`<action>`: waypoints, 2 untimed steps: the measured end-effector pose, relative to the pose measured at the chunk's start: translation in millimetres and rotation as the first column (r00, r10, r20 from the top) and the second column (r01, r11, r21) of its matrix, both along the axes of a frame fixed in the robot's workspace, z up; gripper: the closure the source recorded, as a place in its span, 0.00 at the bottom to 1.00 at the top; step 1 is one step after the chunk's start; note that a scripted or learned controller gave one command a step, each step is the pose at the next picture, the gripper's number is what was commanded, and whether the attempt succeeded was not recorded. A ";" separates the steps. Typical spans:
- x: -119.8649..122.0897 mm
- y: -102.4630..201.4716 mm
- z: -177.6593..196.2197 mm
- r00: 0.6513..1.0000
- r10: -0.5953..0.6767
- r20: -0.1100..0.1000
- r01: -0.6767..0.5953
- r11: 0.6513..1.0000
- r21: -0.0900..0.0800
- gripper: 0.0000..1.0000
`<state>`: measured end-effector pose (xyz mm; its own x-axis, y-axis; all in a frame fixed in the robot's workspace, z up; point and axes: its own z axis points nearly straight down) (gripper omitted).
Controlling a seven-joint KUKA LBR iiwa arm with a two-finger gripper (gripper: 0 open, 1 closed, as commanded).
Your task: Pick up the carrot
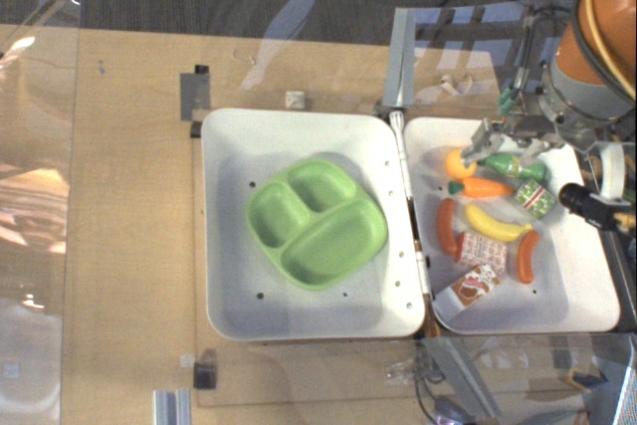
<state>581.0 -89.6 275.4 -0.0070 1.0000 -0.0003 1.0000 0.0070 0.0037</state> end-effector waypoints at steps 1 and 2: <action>17.9 -37.9 -73.6 1.000 -0.003 -0.001 0.003 1.000 0.000 0.00; 44.1 -47.8 -178.0 0.975 0.221 0.006 -0.221 0.975 -0.003 0.00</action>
